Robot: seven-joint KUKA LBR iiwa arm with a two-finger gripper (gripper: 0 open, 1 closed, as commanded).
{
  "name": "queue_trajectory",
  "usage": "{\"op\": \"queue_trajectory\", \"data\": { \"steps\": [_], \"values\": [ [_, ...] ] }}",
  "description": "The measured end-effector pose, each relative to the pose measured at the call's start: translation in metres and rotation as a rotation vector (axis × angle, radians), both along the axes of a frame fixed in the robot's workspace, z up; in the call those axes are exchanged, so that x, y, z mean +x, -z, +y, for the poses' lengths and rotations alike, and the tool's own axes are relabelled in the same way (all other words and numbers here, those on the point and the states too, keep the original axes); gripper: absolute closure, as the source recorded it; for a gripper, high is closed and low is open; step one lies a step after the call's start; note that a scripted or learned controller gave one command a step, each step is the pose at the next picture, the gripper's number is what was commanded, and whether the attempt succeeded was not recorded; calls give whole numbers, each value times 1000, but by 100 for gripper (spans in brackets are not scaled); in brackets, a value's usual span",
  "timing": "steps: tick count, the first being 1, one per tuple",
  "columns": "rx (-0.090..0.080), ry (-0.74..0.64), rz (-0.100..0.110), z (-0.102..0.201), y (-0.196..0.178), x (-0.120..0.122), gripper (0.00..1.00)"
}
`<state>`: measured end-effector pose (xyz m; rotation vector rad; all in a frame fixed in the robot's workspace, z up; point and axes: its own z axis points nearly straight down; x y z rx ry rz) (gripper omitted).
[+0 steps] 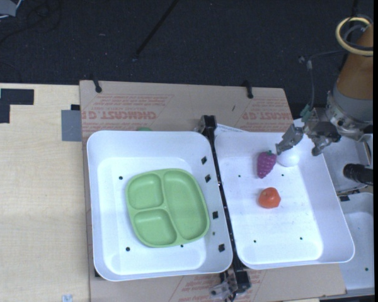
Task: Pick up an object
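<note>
camera view: claw hanging over the right bin's far edge, nothing in its grasp

the claw (pixel 305 142) is sitting above the far right corner of the right bin (pixel 315 244), its two fingers spread apart with no object between them. just below and to the left of its left finger, a small white object (pixel 288 158) is lying, and a purple grape bunch (pixel 266 163) is resting just beside that, a little further left. an orange-red tomato-like object (pixel 269 198) is lying further toward the camera, apart from both.

the risks, as i am judging them: the white piece is blending into the bin floor and sitting close to the grapes, so a descent here may be nudging one into the other or closing on neither. the bin's rim is also near the claw, and a finger could be catching on it. the green divided plate (pixel 167 206) is lying well to the claw's left, in the left bin (pixel 107 168), out of the way.
</note>
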<state>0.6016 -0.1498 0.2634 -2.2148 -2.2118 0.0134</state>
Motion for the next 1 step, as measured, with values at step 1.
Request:
{"op": "queue_trajectory", "data": {
  "steps": [1],
  "values": [
    [-2,-2,-13,0,-8,2,0]
  ]
}}
